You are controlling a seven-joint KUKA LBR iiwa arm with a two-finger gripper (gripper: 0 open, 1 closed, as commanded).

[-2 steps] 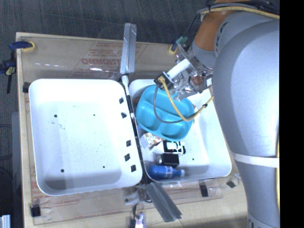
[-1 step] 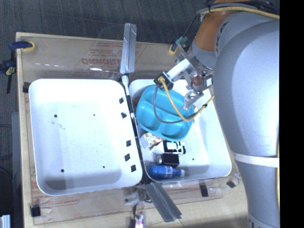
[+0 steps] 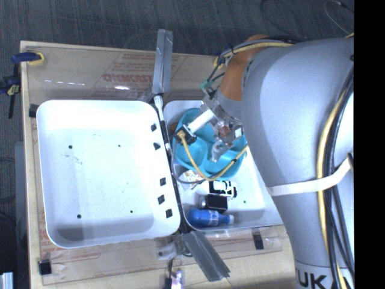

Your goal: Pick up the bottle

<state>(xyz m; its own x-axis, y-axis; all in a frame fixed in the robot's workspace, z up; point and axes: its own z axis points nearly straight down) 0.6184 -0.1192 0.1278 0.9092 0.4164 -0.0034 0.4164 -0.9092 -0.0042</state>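
A blue bottle (image 3: pixel 212 218) lies on its side at the front edge of the right bin (image 3: pixel 255 205), its pale cap pointing right. My gripper (image 3: pixel 224 136) hangs over the back half of that bin, above a light blue bowl-like object (image 3: pixel 201 155), well behind the bottle and apart from it. The grey arm and its orange band (image 3: pixel 237 71) cover the bin's right side.
Between the gripper and the bottle lie a small black-and-white object (image 3: pixel 221 188) and a dark block (image 3: pixel 216 202). A yellow cord (image 3: pixel 191 161) loops across the blue object. The left bin (image 3: pixel 96 173) stands beside, across the divider wall (image 3: pixel 165 167).
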